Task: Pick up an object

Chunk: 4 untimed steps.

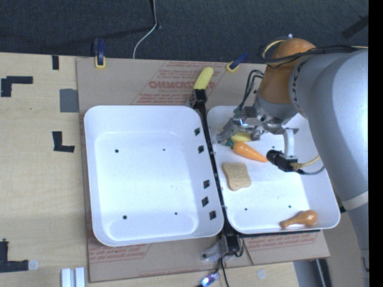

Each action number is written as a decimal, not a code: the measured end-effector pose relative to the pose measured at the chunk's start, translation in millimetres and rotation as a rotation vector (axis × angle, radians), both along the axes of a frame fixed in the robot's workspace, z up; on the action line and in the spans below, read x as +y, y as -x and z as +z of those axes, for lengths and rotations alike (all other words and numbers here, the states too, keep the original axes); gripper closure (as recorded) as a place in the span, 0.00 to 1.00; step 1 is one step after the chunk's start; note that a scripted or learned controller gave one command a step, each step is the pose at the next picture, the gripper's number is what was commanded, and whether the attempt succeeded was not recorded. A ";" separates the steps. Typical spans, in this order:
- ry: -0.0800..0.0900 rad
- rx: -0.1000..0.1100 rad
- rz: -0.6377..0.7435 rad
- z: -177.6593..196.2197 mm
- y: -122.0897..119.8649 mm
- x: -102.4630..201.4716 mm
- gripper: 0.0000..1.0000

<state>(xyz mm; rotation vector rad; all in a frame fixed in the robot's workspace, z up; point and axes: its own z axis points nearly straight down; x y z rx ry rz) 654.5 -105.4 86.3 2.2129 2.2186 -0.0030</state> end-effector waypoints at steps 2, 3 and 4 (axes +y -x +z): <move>-0.005 -0.014 0.001 266.3 29.1 25.2 1.00; -0.009 0.000 0.006 324.9 90.9 84.3 1.00; -0.006 0.010 -0.001 263.0 79.9 95.8 1.00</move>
